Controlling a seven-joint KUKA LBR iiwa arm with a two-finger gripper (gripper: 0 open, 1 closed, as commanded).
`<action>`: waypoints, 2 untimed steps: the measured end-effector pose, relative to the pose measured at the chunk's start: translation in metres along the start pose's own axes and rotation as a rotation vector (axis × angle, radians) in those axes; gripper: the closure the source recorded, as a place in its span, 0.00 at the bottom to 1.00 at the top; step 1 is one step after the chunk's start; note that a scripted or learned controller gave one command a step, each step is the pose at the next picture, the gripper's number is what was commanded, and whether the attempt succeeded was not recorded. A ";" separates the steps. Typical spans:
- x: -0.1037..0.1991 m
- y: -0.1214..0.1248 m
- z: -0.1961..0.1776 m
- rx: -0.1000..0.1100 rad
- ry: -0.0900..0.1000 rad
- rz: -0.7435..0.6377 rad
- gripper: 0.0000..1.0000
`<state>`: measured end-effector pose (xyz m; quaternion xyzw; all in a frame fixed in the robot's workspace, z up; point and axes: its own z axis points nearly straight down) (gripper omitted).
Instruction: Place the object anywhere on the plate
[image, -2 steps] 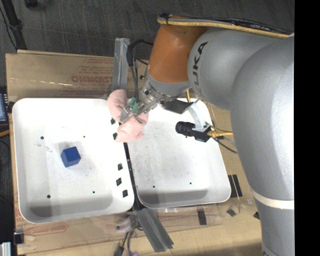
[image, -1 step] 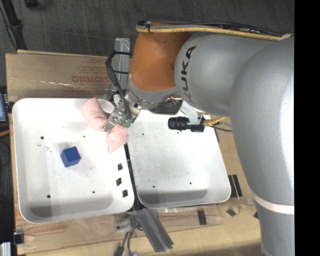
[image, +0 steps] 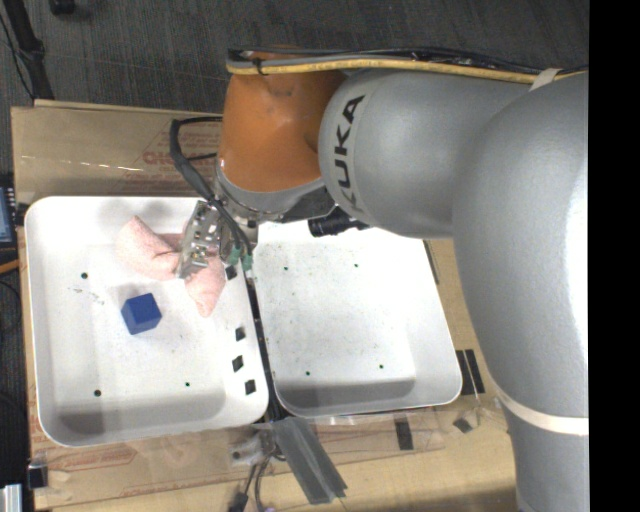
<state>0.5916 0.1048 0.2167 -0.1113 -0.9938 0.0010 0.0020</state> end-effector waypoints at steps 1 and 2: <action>0.020 0.045 -0.008 -0.001 -0.004 -0.227 1.00; 0.020 0.045 -0.009 -0.001 -0.004 -0.227 0.00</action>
